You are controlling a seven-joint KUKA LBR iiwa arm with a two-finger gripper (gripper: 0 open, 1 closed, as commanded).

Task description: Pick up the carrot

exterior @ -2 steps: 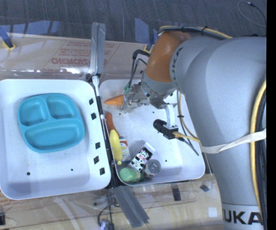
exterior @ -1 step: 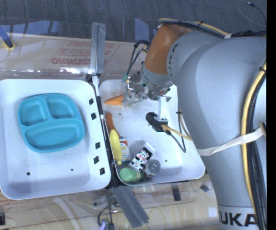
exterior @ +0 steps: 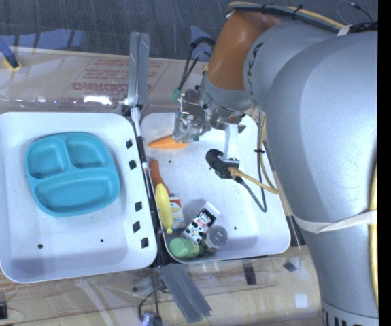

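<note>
The small orange carrot [exterior: 162, 142] sits in the far-left corner of the right-hand shallow white bin [exterior: 246, 216], close to both the far wall and the divider between the two bins, so there's little room on those two sides. It lies flat, long axis running across the view, thin tip pointing left at the divider and thick end pointing right. That thick end runs straight under the end effector [exterior: 188, 126], which hangs right over it, touching or nearly so. Whether the end effector is spread or pinched on the carrot, I cannot tell from here. The big grey arm [exterior: 317, 148] crowds in from the right.

Just nearer, a reddish-brown stick [exterior: 154, 170] and a yellow banana-shaped piece [exterior: 162, 206] line the divider wall. The near-left corner is cluttered with a green round thing [exterior: 181, 248], a black-and-white carton [exterior: 200, 223] and a metal can [exterior: 217, 236]. The bin's middle floor is bare. Next door, the left white bin [exterior: 11, 236] holds a blue divided plate [exterior: 73, 172].
</note>
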